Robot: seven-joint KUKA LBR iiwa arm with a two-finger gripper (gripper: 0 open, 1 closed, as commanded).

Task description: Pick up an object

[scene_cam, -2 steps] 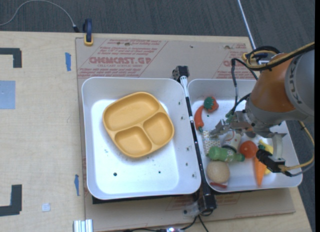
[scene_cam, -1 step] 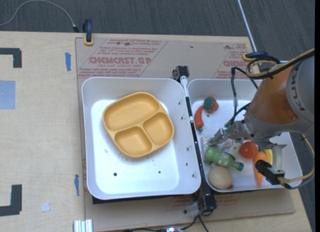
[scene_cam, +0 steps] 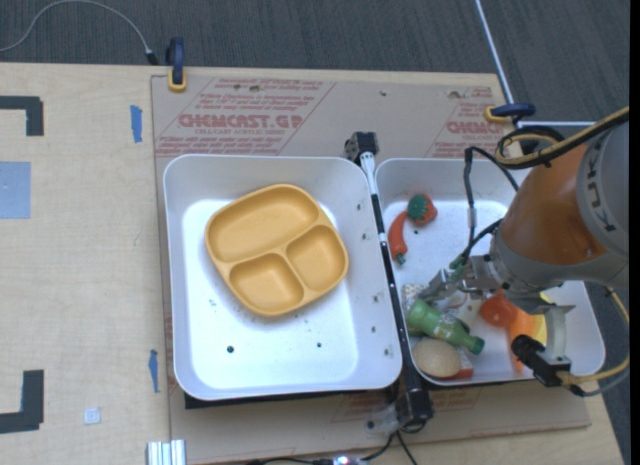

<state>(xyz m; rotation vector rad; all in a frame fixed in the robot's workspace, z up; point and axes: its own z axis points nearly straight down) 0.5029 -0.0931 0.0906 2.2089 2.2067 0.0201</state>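
My gripper [scene_cam: 447, 284] is low inside the right bin [scene_cam: 455, 175], just above a green toy bottle [scene_cam: 446, 324] that lies on its side. A round tan and red piece [scene_cam: 438, 359] rests at the bin's front edge. Beside the wrist, orange and red toy pieces [scene_cam: 506, 315] lie partly hidden by the arm. A strawberry [scene_cam: 422, 209] and a curved red-orange pepper [scene_cam: 398, 236] lie at the back left of this bin. The view shows nothing held in the gripper.
The left bin [scene_cam: 190, 303] holds a yellow three-compartment plate [scene_cam: 277, 249]. The grey arm with its orange band [scene_cam: 555, 213] covers the right bin's right side. A black clip [scene_cam: 361, 145] sits where the bins meet. Cables loop near the arm.
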